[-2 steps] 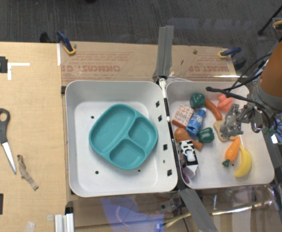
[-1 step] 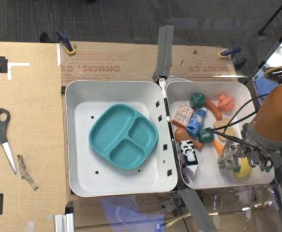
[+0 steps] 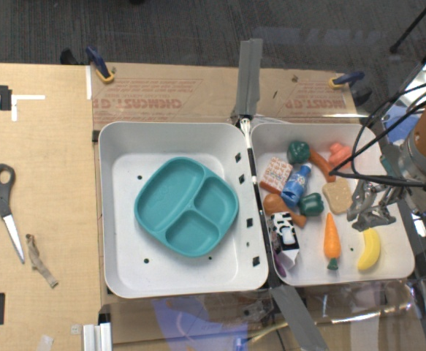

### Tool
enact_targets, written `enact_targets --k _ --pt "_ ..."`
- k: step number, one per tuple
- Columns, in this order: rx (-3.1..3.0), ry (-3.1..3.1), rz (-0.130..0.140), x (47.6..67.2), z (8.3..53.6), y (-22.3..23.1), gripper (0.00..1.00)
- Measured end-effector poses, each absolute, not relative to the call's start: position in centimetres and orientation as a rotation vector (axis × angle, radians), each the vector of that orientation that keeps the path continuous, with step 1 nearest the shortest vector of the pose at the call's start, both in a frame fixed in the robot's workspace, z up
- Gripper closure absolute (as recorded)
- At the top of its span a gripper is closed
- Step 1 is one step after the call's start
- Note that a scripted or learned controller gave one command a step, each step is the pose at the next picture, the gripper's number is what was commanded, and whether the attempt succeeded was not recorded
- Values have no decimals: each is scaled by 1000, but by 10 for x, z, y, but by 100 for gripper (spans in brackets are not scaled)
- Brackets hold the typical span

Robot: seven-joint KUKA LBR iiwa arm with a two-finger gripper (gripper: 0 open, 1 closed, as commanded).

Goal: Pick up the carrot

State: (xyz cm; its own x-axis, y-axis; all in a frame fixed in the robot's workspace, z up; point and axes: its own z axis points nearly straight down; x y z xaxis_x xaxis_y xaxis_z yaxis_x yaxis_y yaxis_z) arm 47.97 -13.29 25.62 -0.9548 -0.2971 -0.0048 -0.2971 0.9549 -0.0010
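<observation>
Lying toward the near edge of the right bin (image 3: 388, 273), the carrot (image 3: 332, 241) points its green stub at the near wall, with a yellow banana (image 3: 369, 251) just beside it toward the right wall. A black-and-white carton (image 3: 285, 234) sits along the bin's left wall at about the same depth. The gripper (image 3: 368, 214) hangs just above and between carrot and banana, its metal fingers (image 3: 359, 205) spread apart and holding nothing. Farther in sit a beige bread slice (image 3: 337, 195), a green piece (image 3: 311, 204), a blue can (image 3: 296, 184), a brown piece (image 3: 274, 202) and a patterned box (image 3: 277, 173). Near the far wall are a dark green piece (image 3: 298, 152), an orange stick (image 3: 321, 163) and a pink piece (image 3: 338, 153). In the left bin (image 3: 118, 254), a teal divided plate (image 3: 186, 206) rests at the middle.
</observation>
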Motion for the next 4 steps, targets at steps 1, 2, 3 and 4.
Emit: enact_targets --k 1,2,3,4 --pt "-905 3007 2 515 133 -131 100" --pt "-1264 2871 0 519 108 -203 100" --pt "-1265 2871 0 519 108 -203 0" --pt "-1254 2878 3 492 92 -153 0"
